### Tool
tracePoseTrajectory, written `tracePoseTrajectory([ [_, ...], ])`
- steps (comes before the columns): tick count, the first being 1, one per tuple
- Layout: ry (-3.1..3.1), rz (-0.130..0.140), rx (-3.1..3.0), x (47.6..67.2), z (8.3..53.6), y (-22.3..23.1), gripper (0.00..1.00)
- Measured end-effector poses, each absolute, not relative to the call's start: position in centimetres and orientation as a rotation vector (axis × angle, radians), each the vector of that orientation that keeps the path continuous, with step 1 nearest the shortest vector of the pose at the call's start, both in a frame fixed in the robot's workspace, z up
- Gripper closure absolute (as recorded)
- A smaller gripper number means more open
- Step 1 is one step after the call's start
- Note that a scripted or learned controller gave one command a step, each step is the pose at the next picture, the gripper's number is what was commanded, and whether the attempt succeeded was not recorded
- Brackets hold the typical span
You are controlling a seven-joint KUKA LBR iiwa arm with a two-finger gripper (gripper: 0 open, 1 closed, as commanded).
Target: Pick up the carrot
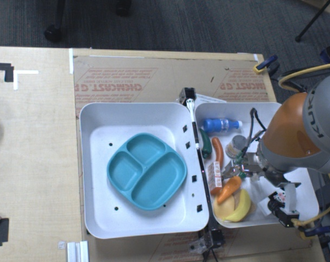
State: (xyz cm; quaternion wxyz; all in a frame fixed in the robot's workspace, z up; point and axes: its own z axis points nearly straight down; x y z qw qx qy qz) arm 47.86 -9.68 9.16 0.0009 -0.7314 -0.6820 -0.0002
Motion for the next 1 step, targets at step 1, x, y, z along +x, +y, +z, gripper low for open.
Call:
tracePoseTrajectory([
  [1,-2.139,-0.003,-2.302,48.03,10.03,-9.75,1.00],
])
